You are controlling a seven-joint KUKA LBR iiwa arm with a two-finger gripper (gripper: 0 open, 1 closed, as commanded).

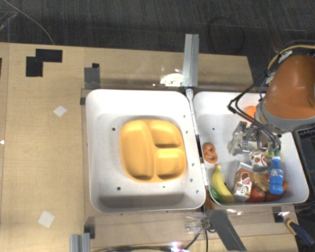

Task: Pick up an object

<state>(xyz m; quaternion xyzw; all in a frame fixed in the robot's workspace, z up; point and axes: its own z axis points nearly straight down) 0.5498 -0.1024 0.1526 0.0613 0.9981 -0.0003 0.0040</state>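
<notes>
The gripper (250,140) hangs over the right bin (220,106), above its heap of small goods; whether it is wide or narrow I cannot tell. A banana (220,182), a blue bottle (275,176) and a carton (243,184) crowd the near corner, so any is reachable. The left bin (102,140) holds a yellow tray (152,150).
</notes>
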